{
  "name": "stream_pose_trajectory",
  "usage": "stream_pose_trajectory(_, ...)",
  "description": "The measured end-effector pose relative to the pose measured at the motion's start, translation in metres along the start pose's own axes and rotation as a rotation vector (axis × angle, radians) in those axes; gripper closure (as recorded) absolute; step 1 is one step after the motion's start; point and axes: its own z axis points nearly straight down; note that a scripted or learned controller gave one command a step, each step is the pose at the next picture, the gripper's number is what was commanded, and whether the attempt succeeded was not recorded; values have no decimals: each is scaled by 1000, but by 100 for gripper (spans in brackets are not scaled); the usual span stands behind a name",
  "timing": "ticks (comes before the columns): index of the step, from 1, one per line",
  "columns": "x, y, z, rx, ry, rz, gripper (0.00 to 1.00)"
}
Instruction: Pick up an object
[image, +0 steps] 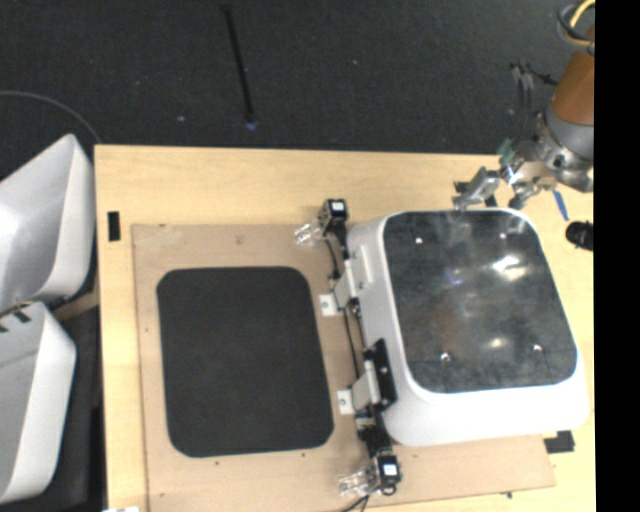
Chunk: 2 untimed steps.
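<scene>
My gripper (497, 186) hangs at the top right, just beyond the far edge of the white bin (480, 425), above the bare bench. The orange band of the arm (575, 85) rises behind it. The bin's dark glossy floor (480, 300) carries pale glare and a few tiny light specks; I make out no distinct loose object on it. Nothing shows in the gripper.
A black rounded pad (245, 360) lies on the brown board (150, 260) to the left of the bin. Small metal brackets and clips (345, 290) run between pad and bin. White curved shells (40, 230) stand at the far left edge.
</scene>
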Motion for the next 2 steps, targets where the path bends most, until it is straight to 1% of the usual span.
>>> stream_pose_trajectory(2,-1,0,7,1,0,22,0)
